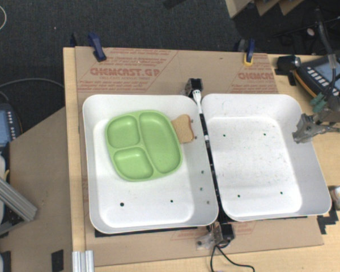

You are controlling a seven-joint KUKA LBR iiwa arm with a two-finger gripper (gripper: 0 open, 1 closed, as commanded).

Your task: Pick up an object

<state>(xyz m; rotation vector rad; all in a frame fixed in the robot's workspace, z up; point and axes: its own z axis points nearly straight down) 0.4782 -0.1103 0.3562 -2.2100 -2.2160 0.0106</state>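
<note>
Cardboard [130,67] under both bins reads "CHEMCAST G P" in red.

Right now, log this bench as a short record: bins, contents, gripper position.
left bin: holds a green divided plate and a tan slice of bread
plate: three compartments, lying flat in the bin's upper half
bread: touching the plate's right rim, near the divide between bins
right bin: white, speckled floor
gripper: at the right bin's right rim, apart from plate and bread

Green divided plate [144,145] and tan slice [183,128] touching, left bin [102,208].
</note>
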